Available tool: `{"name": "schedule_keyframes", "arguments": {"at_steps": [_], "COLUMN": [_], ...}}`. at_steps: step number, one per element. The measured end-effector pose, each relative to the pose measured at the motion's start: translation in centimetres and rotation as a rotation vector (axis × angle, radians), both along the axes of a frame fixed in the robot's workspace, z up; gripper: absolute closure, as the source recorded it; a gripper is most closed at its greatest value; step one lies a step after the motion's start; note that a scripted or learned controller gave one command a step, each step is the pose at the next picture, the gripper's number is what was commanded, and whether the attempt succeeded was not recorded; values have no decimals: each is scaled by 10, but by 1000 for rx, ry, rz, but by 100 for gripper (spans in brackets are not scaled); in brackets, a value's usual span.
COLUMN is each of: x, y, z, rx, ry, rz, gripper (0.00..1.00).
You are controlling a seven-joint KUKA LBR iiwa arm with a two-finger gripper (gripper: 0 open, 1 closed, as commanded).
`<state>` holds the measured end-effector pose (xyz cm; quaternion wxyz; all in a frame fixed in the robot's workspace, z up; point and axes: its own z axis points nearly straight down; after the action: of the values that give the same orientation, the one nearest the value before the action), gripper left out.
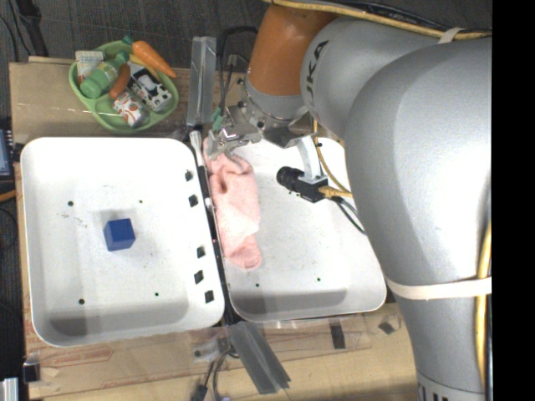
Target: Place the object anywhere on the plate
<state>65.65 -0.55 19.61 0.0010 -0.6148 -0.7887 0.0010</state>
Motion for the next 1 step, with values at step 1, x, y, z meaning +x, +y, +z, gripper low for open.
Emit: {"name": "schedule_keyframes", "arguments": {"at_steps": [1], "x": [0], "y": [1], "z": [36], "rx": [0], "ry": [0], "rz": [6], "gripper": [100]}}
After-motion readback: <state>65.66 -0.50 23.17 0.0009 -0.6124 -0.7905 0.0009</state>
